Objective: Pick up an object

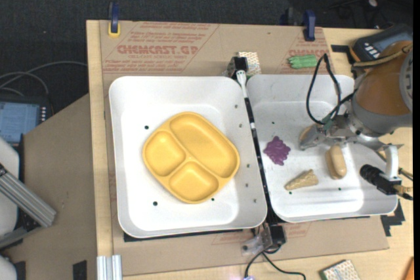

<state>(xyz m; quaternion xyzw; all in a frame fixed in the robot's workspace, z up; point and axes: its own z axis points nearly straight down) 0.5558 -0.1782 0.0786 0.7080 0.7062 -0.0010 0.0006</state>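
The gripper [314, 136] sits low in the right bin [289, 98]; can't tell how its claw is set. Crowded there: a purple piece [277, 150] to its left, a tan cone [301, 180] and a bread roll [336, 162] just beside. A yellow divided plate [190, 156] lies in the left bin [131, 141].

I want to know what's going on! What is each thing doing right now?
Yellow plate: lying flat in the left bin.
Purple toy: loose in the right bin.
Cone: on its side.
Tan toy: lying by the gripper.
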